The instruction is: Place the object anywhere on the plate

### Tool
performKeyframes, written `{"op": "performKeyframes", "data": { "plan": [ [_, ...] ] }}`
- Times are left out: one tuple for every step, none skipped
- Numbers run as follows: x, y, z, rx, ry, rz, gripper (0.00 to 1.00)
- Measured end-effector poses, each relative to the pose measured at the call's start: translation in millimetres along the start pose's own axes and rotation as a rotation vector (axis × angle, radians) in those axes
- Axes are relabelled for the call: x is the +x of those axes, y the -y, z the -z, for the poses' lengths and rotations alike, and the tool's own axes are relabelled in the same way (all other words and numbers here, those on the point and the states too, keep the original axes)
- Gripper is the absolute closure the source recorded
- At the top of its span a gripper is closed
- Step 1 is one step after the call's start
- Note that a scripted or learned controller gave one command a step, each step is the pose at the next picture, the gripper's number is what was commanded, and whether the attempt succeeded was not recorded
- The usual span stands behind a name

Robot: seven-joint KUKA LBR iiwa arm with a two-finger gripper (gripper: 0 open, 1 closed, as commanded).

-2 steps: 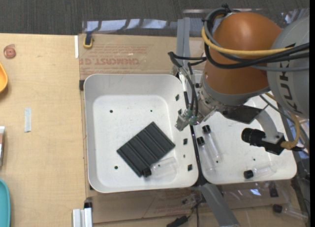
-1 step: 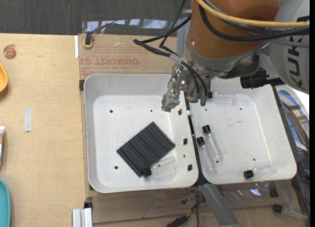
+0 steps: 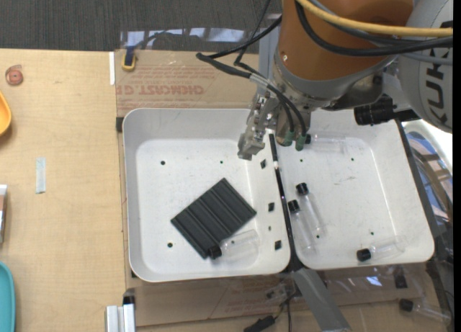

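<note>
A black ridged plate lies at a slant in the lower middle of the left bin. A clear tube with a black cap rests at the plate's lower right edge, its cap touching the plate's corner. My gripper hangs over the upper right part of the left bin, close to the wall between the bins and well above and to the right of the plate. Nothing is visibly held in it.
The right bin holds two clear capped tubes side by side near its left wall and another at its lower edge. Cardboard lies behind the bins. The big arm body covers the upper right.
</note>
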State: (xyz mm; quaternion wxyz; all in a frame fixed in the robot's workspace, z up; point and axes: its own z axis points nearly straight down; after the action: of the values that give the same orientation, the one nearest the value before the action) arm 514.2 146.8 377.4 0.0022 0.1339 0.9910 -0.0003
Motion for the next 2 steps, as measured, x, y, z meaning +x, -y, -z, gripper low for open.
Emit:
{"op": "performKeyframes", "data": {
  "plan": [
    [9.1,0.4,-22.7,-0.001,-0.004,0.398,1.0],
    [20.4,38.5,8.9,-0.003,0.001,0.893,1.0]
  ]
}}
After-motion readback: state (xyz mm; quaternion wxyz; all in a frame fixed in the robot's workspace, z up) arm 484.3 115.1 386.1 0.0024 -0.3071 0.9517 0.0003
